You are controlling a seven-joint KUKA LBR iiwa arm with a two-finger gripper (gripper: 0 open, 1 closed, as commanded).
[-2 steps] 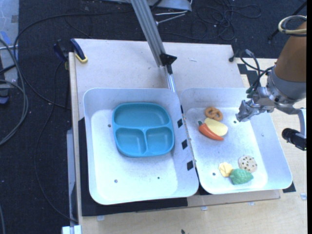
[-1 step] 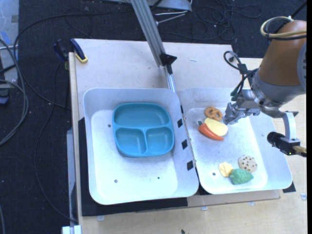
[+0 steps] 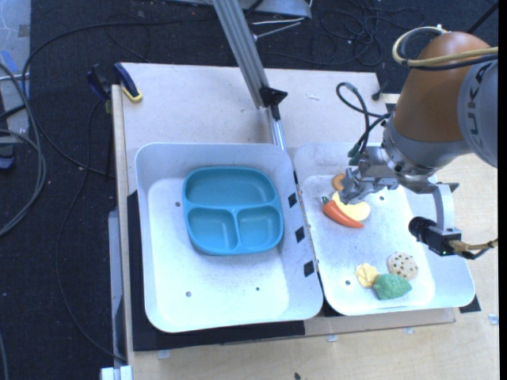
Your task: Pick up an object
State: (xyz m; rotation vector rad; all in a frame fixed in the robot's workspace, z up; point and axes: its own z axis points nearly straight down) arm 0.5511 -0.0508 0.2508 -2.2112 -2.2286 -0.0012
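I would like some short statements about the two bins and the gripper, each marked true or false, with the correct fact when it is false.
1. The blue divided plate lies in the left bin. True.
2. The gripper is over the left bin. False: it is over the right bin, just above the orange and yellow toy food.
3. A cookie lies near the right bin's front corner. True.
4. The green item lies on the blue divided plate. False: it lies in the right bin, beside the cookie and a small yellow piece.
5. The blue divided plate has three compartments. True.
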